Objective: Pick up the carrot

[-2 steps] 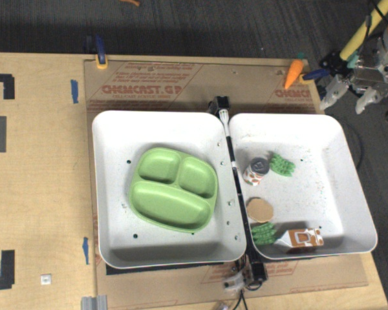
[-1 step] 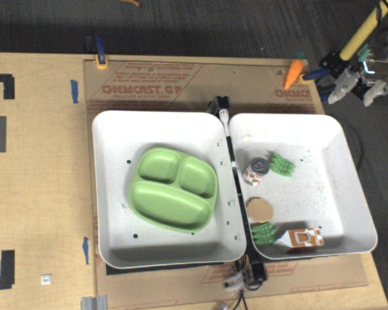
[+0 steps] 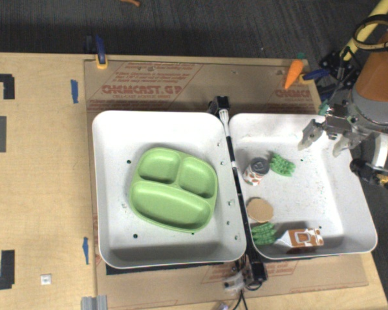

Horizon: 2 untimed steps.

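**Carrot waits outside the bins as arm hangs over the right one**

From my remote station I see the carrot (image 3: 293,73) lying on the cardboard worktop (image 3: 45,173) behind the right bin (image 3: 349,192), beside a blue clamp (image 3: 313,75). The jaws (image 3: 323,136) hang spread and empty above that bin's far right corner. I judge the carrot a light, stiff, smooth toy, best pinched across its orange middle. In the bin lie a broccoli piece (image 3: 282,165), a small can (image 3: 255,170), a round disc (image 3: 260,208), another green piece (image 3: 264,233) and a carton (image 3: 304,237). The left bin (image 3: 110,173) holds 1 green tray (image 3: 173,187). The bin wall and clamp crowd the approach.
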Motion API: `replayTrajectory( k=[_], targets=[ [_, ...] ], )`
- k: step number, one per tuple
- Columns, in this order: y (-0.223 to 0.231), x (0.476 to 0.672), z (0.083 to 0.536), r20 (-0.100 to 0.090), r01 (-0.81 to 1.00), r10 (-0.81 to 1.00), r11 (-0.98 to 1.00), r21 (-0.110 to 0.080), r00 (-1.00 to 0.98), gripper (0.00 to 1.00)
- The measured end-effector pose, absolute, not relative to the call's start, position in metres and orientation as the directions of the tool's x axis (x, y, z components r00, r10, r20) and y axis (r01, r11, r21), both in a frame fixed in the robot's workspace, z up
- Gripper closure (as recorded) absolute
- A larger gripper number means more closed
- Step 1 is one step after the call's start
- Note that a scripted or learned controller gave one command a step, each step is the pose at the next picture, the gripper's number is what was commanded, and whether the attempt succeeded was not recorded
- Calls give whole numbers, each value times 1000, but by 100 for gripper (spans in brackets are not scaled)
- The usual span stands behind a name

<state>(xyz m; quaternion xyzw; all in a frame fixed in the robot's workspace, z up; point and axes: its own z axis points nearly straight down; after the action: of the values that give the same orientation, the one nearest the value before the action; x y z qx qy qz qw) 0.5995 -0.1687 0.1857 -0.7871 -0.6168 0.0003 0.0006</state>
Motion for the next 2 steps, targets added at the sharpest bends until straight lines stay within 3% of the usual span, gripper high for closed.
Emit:
replayTrajectory(
  k=[1, 2],
  targets=[
    [-121, 538, 96, 0, 960, 960, -279, 0, 279, 0],
    [-96, 502, 91, -3, 984, 984, -179, 23, 179, 0]
  ],
)
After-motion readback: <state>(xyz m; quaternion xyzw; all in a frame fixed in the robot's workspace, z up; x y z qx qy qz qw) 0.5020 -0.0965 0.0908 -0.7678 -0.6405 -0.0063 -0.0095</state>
